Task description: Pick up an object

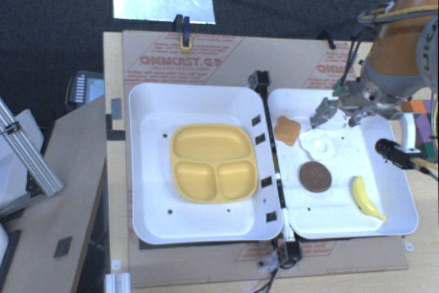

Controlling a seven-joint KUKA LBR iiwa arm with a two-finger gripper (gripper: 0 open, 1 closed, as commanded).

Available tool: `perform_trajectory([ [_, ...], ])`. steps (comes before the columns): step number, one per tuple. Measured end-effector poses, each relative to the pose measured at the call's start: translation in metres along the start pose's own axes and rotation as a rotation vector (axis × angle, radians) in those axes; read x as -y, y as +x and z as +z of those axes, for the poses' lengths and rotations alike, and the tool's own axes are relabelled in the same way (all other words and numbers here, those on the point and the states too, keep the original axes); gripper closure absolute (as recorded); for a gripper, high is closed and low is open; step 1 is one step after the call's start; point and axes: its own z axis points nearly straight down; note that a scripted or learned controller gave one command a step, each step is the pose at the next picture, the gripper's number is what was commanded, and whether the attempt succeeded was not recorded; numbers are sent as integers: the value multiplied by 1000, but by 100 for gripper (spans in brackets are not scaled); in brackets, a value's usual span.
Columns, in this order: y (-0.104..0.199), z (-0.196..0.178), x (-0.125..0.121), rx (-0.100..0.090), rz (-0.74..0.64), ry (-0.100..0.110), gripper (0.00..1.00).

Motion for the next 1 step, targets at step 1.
perform_trajectory([
  [1,0,-7,-3,1,-2,-13,0],
])
